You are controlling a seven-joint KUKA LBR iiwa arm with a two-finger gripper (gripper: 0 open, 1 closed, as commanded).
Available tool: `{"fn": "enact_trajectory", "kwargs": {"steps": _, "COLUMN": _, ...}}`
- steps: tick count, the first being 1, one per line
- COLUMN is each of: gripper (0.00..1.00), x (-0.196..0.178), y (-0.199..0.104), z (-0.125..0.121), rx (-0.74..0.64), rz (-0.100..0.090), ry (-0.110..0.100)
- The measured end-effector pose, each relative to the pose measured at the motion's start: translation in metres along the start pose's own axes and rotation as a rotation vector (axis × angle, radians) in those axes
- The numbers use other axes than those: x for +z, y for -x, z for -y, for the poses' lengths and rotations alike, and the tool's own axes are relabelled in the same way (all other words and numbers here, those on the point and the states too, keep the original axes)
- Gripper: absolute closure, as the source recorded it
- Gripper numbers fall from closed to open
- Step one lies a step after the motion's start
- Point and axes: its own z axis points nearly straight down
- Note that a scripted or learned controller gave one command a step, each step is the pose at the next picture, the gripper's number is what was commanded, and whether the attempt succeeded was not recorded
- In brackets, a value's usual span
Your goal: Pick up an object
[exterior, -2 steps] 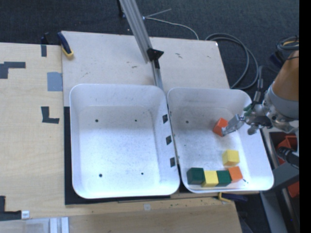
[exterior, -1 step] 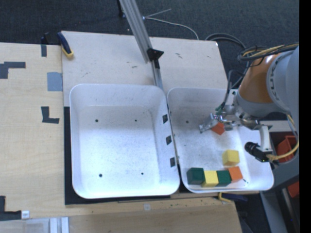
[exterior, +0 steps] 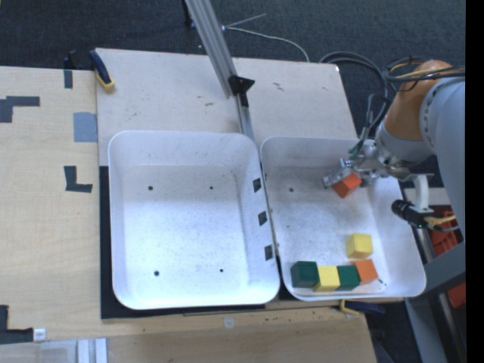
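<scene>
While two-finger metal gripper sits over upper part of right shallow white bin, small orange cube shows at its fingertips, apparently pinched between them.

Risk, as judgement: grip looks shallow and cube tilted, so it may slip and drop.

Lower down: yellow cube, row of green, yellow, green, orange blocks.

No readable writing.

Two white bins of smooth, speckled plastic are shown on a pale matt wood counter; a ribbed metal rail is seen above.
</scene>
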Motion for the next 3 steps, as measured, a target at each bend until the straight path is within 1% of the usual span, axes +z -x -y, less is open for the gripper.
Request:
{"fn": "enact_trajectory", "kwargs": {"steps": 1, "gripper": 1.00, "x": -0.007, "y": -0.003, "z": 0.005, "rx": -0.002, "rz": -0.003, "ry": -0.015}}
{"fn": "enact_trajectory", "kwargs": {"steps": 2, "gripper": 1.00, "x": -0.006, "y": -0.096, "z": -0.031, "rx": -0.005, "rz": -0.012, "ry": -0.042}}
{"fn": "enact_trajectory", "kwargs": {"steps": 3, "gripper": 1.00, "x": -0.001, "y": -0.071, "z": -0.054, "rx": 0.000, "rz": -0.015, "ry": -0.031}}
